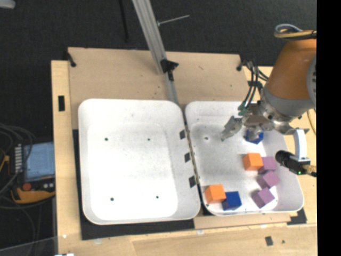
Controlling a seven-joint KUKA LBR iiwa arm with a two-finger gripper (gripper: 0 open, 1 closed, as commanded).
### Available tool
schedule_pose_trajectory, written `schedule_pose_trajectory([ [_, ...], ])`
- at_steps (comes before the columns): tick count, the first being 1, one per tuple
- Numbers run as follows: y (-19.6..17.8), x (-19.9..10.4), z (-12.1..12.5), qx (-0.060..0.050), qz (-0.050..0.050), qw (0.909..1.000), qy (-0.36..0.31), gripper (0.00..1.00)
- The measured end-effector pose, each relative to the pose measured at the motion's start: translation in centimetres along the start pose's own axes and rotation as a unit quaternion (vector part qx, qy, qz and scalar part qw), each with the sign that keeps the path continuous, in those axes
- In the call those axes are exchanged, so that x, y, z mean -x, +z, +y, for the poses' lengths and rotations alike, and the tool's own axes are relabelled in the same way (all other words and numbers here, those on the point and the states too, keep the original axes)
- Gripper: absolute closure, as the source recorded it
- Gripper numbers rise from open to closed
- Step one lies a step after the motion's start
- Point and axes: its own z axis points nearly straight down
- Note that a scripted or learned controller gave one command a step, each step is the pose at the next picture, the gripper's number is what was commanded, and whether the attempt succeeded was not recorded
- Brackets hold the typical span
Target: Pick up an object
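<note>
Blue block (254, 137) just beside hand (234, 128)

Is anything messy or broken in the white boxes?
Nothing looks broken or spilled. The small foam blocks, orange, blue and purple, lie jumbled at odd angles in the right white bin, all inside its rim.

One camera looks down at a slant from above the bench (133, 63), far enough to take in both white bins (133, 159), with dark floor across the frame's top.
</note>
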Motion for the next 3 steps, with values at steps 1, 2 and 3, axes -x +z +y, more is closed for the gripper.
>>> schedule_pose_trajectory([
  [1,4.3,-0.1,-0.4,0.000,0.000,1.0000,-0.001,0.00],
  [2,10.7,0.1,-0.5,-0.001,0.000,1.0000,-0.001,0.00],
  [3,9.2,0.1,-0.3,0.004,0.001,1.0000,0.003,1.00],
])
